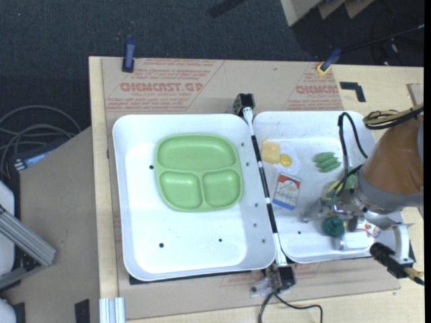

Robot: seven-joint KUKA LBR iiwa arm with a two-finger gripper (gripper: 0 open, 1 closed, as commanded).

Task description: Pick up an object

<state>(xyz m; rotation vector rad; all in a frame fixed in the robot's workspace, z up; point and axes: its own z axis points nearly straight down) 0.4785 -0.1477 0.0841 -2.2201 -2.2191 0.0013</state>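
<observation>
The pale wooden bench [108,180] with red lettering carries everything beneath me. On it sit two shallow white plastic bins: the left bin [135,247] holds a light green three-compartment plastic tray [199,170], and the right bin [296,247] is where I am working. My grey arm with its orange band [397,157] reaches in from the right and covers that bin's right part. My gripper [335,219] hangs low near the bin's front right, and I cannot tell how my jaws stand, for cables and metal parts crowd them. A small dark teal rounded object [332,226] lies right at my tip. To my left lies a white, red and blue carton [287,192], well apart; beyond it a yellow soft piece [273,153], and behind me a small green pod-like toy [326,161].
</observation>
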